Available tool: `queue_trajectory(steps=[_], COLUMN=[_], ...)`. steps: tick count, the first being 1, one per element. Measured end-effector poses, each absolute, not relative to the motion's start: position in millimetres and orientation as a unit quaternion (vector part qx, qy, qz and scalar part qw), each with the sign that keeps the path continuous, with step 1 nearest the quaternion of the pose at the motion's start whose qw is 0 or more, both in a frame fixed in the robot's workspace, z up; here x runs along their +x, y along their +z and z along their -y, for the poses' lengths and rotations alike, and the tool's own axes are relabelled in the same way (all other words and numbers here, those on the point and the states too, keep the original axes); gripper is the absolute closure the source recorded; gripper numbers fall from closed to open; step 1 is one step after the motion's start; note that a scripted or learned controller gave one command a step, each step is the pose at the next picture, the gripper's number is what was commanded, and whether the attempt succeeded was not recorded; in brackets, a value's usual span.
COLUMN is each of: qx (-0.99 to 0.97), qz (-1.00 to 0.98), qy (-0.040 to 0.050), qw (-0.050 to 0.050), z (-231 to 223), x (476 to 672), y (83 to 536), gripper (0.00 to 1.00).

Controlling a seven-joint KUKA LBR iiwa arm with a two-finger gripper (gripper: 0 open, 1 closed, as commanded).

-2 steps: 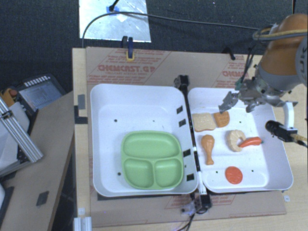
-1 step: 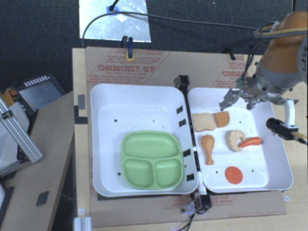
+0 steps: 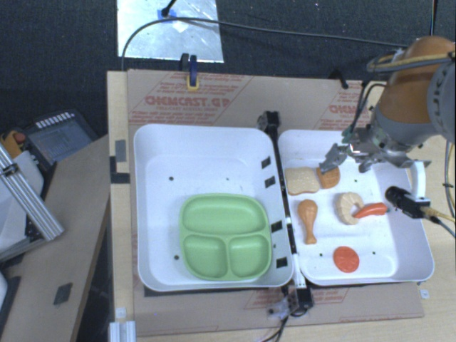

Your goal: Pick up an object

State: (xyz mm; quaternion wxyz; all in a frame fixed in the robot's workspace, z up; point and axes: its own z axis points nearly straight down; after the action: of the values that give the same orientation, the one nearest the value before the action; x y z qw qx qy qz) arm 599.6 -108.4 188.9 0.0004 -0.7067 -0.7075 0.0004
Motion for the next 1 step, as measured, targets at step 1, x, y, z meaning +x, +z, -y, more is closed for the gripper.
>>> queue_trajectory(steps=[1], qx=[-0.707], qz=[0.708], qy=[0.0006], qw=[0.001], z=[102.8], x=[596.2], y=[145.6], gripper=[0.00])
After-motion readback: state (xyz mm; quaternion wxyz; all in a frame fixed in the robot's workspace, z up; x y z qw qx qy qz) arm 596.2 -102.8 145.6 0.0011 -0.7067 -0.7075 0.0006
